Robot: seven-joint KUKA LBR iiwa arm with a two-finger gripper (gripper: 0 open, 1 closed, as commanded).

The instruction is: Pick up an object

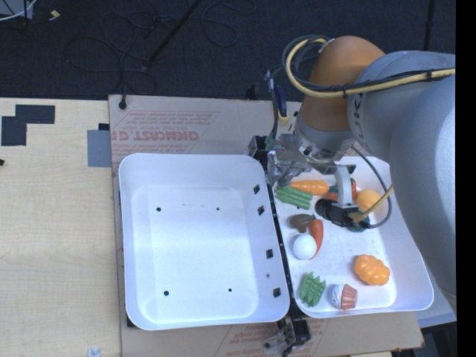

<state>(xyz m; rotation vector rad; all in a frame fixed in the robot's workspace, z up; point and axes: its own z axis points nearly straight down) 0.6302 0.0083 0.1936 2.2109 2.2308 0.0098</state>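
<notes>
Surface: pale wood bench [52,222], cardboard sheet [186,129] under both bins | Room: dark floor with cables [171,21] at 12 o'clock | left bin [141,177] at 9 o'clock | right bin [405,288]: toy foods, orange pumpkin [371,270] at 4 o'clock | gripper [286,171]: finger state cannot be told

1. Two shallow bins sit side by side: the left white plastic bin [141,199] and the right white plastic bin [405,274], touching along the middle.
2. In the right bin's near end: green ridged toy leaf [312,289], with the orange lumpy toy pumpkin [371,270] to its right.
3. Further back: white toy egg [303,246], touching an orange toy carrot [317,233], I think.
4. The gripper [286,168] hangs over the far left corner.
</notes>
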